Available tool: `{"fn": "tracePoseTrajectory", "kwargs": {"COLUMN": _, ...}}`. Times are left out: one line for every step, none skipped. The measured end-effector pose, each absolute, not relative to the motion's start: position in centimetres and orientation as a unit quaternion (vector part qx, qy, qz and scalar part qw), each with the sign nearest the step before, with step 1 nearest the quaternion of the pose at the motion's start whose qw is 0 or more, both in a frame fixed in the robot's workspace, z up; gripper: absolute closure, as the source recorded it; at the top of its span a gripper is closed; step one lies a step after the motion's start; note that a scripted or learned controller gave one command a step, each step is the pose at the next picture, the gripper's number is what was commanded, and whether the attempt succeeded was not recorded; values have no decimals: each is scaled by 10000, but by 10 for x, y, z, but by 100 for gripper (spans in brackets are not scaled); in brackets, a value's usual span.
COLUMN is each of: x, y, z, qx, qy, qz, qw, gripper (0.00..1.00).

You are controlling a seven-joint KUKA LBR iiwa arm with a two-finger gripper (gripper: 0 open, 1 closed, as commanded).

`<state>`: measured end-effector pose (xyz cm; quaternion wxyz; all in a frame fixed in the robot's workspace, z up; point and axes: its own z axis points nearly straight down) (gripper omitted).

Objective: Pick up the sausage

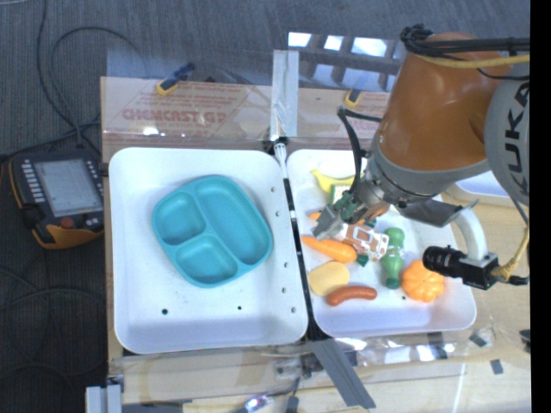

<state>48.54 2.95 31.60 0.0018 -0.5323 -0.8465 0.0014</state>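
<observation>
The arm [448,101] enters from the upper right of the frame, its orange band and grey wrist covering the upper part of the right bin [456,321]. The tool [337,216] hangs over the upper left area of that bin, just above the toy food. Whether the tool stands apart or together cannot be told from this angle; nothing is seen held in it.

The sausage [351,295] lies in the lower centre of the right bin, near the front wall. It is reddish-brown, lies roughly level across the frame, and is clear of the tool. Just above and left of it, touching or nearly so, sits a pale yellow potato-shaped piece [328,277]. Above that lies a carrot [330,249], its tip pointing to the left wall of the bin.

To the right of the carrot is a small white packet with red print [368,240], then a green vegetable piece [393,263]. Further right, an orange pumpkin-like piece [421,282] sits next to a black cylindrical fitting [452,262] that reaches in from the right. A yellow item [327,180] shows in the upper part of the bin, partly hidden by the arm.

The left bin [138,317] holds a teal divided plate [211,229] with three compartments, set at a slant near the bin's centre.

At the far left of the frame, off the worktop, a control pendant [56,196] rests on the floor.
</observation>
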Motion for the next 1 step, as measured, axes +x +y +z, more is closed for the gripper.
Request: {"fn": "tracePoseTrajectory", "kwargs": {"x": 536, "y": 45, "z": 433, "qx": -5020, "qy": -8649, "qz": 3, "qw": -9, "gripper": 100}}
